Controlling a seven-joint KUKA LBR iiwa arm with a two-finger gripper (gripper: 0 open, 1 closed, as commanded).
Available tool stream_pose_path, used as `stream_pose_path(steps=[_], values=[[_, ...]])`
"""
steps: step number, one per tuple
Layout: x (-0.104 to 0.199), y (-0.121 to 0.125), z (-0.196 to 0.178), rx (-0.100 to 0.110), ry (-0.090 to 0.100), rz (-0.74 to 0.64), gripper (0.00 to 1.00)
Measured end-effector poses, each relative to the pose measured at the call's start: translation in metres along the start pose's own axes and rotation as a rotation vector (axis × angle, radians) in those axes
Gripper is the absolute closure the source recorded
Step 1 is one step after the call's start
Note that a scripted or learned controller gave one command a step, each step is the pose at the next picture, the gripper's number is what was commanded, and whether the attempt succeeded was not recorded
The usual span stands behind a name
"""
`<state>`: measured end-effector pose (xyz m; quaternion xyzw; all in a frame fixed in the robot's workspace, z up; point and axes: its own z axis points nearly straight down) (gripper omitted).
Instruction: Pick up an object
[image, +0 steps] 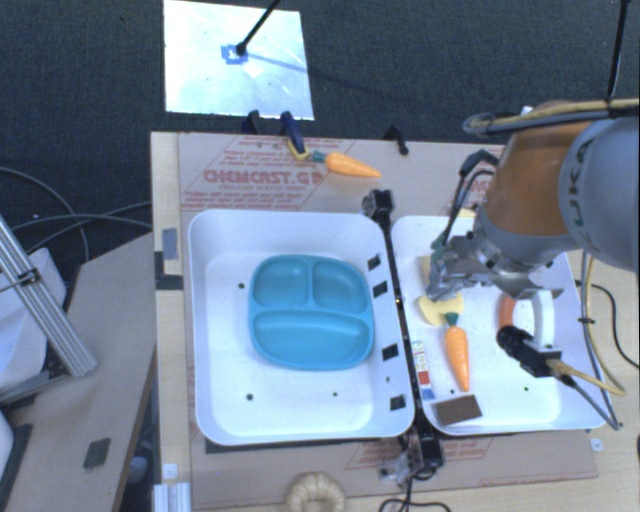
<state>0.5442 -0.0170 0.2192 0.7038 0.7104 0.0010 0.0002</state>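
Over the right bin (560, 405), low at its left side, the claw (441, 288) touches a yellow piece (437, 309); whether it grips cannot be told. Just below lies a carrot (457, 357), long axis running toward the near rim.

You see 2 bins side by side on the bench (170, 400): the left bin (215, 400) holds a divided plate (305, 310), the right bin (520, 400) holds a carrot (457, 355) with a flat block (457, 409) before it, and a second carrot (350, 164) lies behind both bins.
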Motion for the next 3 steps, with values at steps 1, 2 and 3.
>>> stream_pose_path(steps=[1, 2, 3], values=[[0.036, 0.027, -0.004, -0.002, 0.0, 0.001, 1.0], [0.045, 0.029, 0.005, 0.001, -0.001, 0.004, 1.0], [0.046, 0.032, -0.015, -0.001, 0.0, 0.003, 1.0]])
